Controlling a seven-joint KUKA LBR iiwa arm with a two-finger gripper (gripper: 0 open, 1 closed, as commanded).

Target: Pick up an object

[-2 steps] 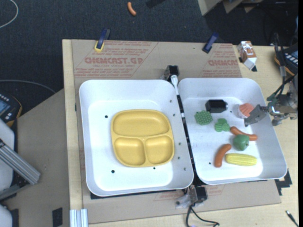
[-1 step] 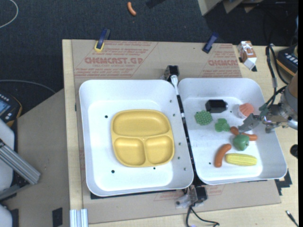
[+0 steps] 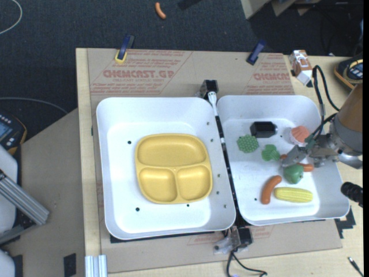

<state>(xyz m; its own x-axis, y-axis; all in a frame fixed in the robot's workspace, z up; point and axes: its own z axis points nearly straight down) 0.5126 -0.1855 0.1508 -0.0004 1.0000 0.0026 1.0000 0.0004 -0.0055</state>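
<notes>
While over right bin point(image 3: 253, 105), end effector point(image 3: 297, 165) touches green pepper point(image 3: 293, 174); finger state unclear.

Two white bins: left bin point(image 3: 115, 126), right bin point(image 3: 242, 105). Yellow divided tray point(image 3: 173, 167) in the left one. In the right: black block point(image 3: 263, 129), dark green knobbly piece point(image 3: 248, 143), lighter green piece point(image 3: 270, 152), salmon-pink round piece point(image 3: 300, 134), green pepper-like piece point(image 3: 294, 173), orange-red sausage point(image 3: 268, 189), yellow corn cob point(image 3: 294, 195). Worktop point(image 3: 92, 85) pale tan with red lettering. Clamps: yellow-and-blue clamp point(image 3: 123, 49), blue clamp point(image 3: 255, 52). Dark grey carpet floor point(image 3: 69, 16); orange scrap point(image 3: 160, 10) on it. Pincer point(image 3: 300, 154) grey metal.
</notes>
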